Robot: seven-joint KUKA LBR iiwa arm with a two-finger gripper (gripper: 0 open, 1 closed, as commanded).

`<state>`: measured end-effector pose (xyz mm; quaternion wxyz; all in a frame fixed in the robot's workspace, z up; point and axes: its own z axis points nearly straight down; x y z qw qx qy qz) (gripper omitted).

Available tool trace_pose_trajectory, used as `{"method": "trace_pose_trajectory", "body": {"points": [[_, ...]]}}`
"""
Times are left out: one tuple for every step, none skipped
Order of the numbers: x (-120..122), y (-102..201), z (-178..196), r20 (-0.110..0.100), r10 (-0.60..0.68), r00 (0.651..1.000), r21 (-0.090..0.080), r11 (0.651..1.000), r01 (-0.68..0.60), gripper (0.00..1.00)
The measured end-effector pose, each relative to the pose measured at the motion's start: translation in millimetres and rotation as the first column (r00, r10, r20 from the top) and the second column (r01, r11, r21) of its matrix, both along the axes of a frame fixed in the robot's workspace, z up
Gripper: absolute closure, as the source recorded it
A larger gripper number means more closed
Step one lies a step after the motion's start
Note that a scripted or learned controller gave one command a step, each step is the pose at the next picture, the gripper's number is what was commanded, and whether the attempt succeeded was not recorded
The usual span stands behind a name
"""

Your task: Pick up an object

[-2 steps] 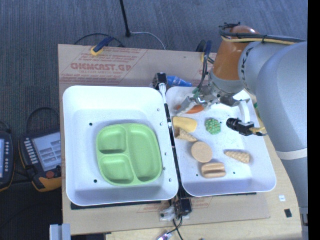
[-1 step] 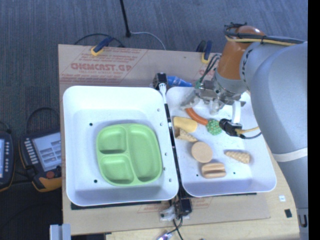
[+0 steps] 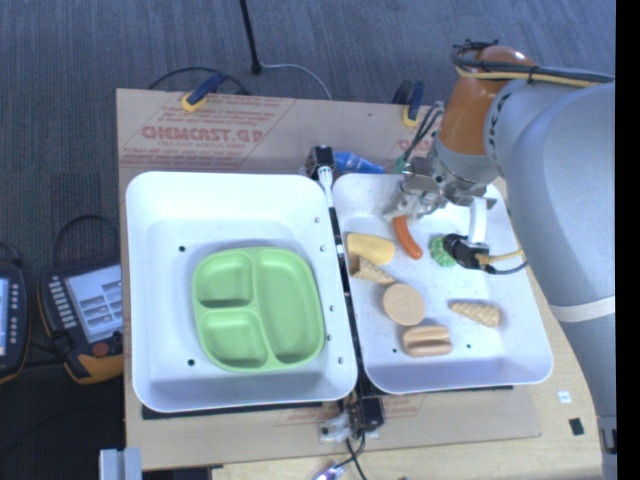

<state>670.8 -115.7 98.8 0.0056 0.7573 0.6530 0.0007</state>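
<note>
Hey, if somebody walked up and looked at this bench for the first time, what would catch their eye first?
Probably the bright green tray, with three compartments, lying alone in the left bin. Next, the big grey arm with its orange band, reaching in from the right so its gripper is at the far end of the right bin, just above the carrot. The toy food scattered there stands out too: cookie, hot dog, cone.

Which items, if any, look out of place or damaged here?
Nothing stands out. The green plate sits flat in the left bin; the carrot, hot dog and cone lie loose inside the right bin, nothing spilled.
</note>
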Motion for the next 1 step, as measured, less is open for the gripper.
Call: {"method": "trace_pose_trajectory", "body": {"points": [[-24.5,35.1,165.1,-0.004,-0.047,0.999,0.006,0.999,0.047,1.00]]}}
